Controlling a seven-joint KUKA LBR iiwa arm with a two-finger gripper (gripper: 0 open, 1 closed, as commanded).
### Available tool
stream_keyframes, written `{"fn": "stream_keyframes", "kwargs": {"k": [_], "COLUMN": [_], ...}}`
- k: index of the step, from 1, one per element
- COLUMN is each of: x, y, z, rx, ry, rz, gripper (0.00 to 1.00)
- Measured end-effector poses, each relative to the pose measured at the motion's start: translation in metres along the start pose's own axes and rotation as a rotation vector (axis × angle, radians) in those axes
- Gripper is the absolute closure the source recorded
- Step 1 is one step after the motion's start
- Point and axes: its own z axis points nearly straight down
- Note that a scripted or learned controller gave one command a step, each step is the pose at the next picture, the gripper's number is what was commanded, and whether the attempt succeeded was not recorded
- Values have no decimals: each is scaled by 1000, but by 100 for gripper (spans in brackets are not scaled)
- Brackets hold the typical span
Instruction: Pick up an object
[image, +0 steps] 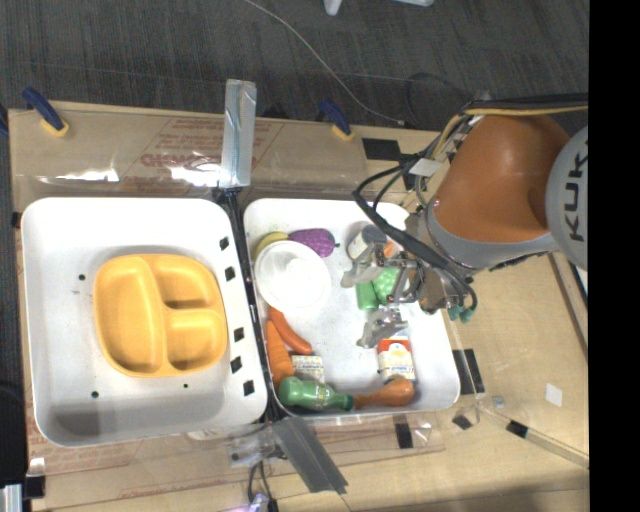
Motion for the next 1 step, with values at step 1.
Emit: {"fn": "stream_keyframes", "kwargs": {"k": [1], "x": [-36], "y": [-82], "z": [126], "rx": [-4], "ry": [9], "rz": [178], "gripper": [0]}}
